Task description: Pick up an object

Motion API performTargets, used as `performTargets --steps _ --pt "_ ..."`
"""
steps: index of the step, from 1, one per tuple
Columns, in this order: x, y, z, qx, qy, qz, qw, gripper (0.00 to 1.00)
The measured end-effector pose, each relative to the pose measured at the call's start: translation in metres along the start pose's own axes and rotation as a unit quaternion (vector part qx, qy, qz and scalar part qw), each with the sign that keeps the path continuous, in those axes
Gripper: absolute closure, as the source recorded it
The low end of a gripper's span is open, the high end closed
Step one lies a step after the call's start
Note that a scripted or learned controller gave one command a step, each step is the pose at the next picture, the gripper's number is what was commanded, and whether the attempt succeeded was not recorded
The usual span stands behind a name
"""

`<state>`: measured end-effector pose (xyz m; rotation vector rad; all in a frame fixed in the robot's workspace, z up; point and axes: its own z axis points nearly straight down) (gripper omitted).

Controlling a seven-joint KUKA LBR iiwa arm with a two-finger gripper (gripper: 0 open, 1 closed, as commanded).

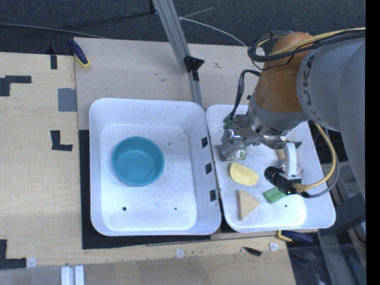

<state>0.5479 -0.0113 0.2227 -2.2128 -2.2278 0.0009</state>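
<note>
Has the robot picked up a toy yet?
Not yet, as far as I can see. The gripper is down in the right bin, just above the yellow piece. The tan wedge and green block lie on the floor. The blue bowl sits in the left bin. Grasping and lifting remain.

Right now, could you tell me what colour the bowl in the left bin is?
The bowl is blue, a light teal shade, seen clearly in the camera view.

Even, bright overhead light (soft shadows), slightly grainy, mild blur.
</note>
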Motion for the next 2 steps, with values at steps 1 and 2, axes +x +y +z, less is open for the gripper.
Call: performTargets --steps 1,2 --pt "0.041 0.02 0.005 0.0 0.0 0.0 1.0 1.0" --pt "0.095 0.049 0.0 -0.001 0.0 0.0 1.0 1.0"
